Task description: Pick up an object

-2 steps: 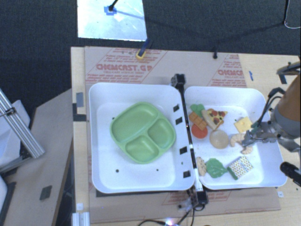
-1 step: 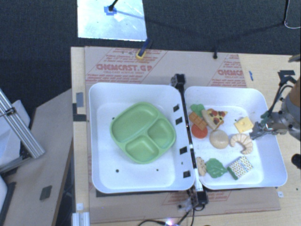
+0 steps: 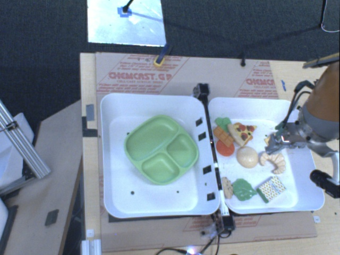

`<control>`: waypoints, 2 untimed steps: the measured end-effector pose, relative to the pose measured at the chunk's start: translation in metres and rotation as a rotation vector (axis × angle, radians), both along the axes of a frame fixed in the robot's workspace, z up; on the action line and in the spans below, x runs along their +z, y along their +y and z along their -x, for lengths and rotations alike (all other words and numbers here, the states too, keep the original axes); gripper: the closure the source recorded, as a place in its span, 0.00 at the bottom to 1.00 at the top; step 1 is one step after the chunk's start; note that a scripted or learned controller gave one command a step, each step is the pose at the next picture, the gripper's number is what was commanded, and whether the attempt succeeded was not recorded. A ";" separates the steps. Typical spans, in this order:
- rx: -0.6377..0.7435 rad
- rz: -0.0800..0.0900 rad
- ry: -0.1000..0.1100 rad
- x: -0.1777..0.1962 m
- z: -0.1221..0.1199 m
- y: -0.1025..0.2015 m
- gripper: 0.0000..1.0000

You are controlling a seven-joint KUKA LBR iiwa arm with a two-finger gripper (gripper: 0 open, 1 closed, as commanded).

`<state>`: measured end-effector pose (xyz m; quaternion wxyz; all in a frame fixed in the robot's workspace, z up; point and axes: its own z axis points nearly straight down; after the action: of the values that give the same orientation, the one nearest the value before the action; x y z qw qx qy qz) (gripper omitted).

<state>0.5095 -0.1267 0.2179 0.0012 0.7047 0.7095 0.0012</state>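
Observation:
My gripper [image 3: 275, 142] hangs over the right bin [image 3: 305, 195], close to its right side. Just below it in the view lies a pale shrimp-like toy [image 3: 275, 162]; whether they touch is unclear. To the left of that sits a beige ball [image 3: 247, 157]. Further left are a red disc [image 3: 225, 149], an orange carrot-like piece [image 3: 223, 136] and a pizza slice [image 3: 243, 132]. Along the front of the bin lie a green leaf [image 3: 243, 189], a small cookie [image 3: 227, 187] and a checkered packet [image 3: 271, 188].
The left bin [image 3: 114, 195] holds a green divided plate [image 3: 161, 149]. A black-clipped divider [image 3: 209, 142] runs between the bins. The arm's grey body [image 3: 324, 126] fills the right edge, with a dark part [image 3: 325, 182] over the bin's right rim.

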 end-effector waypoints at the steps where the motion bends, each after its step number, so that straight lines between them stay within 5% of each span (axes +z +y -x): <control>1: 0.003 -0.001 0.001 0.006 0.002 0.060 1.00; 2: 0.002 -0.001 0.000 0.003 -0.014 0.107 1.00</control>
<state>0.5234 -0.0194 0.2212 0.0007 0.7039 0.7103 0.0014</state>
